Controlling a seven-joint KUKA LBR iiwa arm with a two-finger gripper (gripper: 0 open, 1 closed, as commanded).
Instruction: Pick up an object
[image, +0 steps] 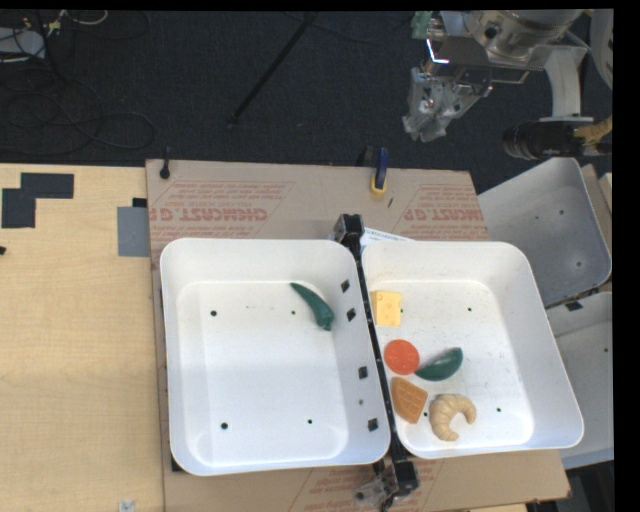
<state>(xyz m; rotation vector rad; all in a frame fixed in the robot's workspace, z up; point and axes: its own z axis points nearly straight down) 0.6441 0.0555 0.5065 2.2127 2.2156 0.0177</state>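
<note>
My gripper (428, 118) hangs high above the bench at the top right, well clear of both bins, and nothing shows between its fingers. The right bin (520, 300) holds a yellow square block (387, 308), a red round piece (402, 356), a dark green curved piece (441, 365), a brown bread-like slice (408, 399) and a tan croissant (452, 414), all clustered in its left half. A single dark green pepper-like piece (314, 303) lies in the left bin (200, 400) near its far right side.
A black divider with clips (364, 340) runs between the two bins. Both bins rest on a cardboard sheet (250, 200). A small blue-and-yellow clamp (379, 172) stands at the cardboard's far edge. A grey metal plate (560, 220) sits to the right.
</note>
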